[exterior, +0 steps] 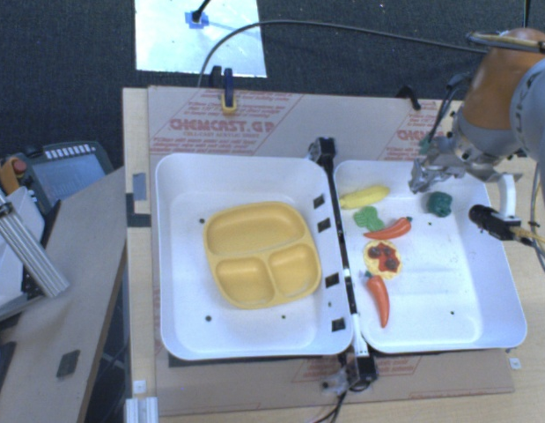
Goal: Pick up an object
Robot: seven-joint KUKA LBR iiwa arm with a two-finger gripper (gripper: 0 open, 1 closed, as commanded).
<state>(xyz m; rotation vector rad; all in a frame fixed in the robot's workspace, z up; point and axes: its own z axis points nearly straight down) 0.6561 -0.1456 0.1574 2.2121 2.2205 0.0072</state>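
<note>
The right bin (483,315) holds several toy foods. A yellow banana (364,196) lies at its upper left, with a green leafy piece (370,218) just below it. A red chili (389,229) lies beside that, then a small pizza slice (382,258) and an orange-red carrot (379,299) lower down. A dark green piece (440,204) sits near the bin's upper right. My gripper (421,179) hangs just left of and above that green piece, over the bin's back part. Nothing shows between its fingers.
The left bin (180,263) carries a yellow three-compartment tray (259,254). A black divider with clips (335,245) runs between the bins. A grey bench with a teach pendant (65,170) stands at the left. Cables cross the dark floor behind.
</note>
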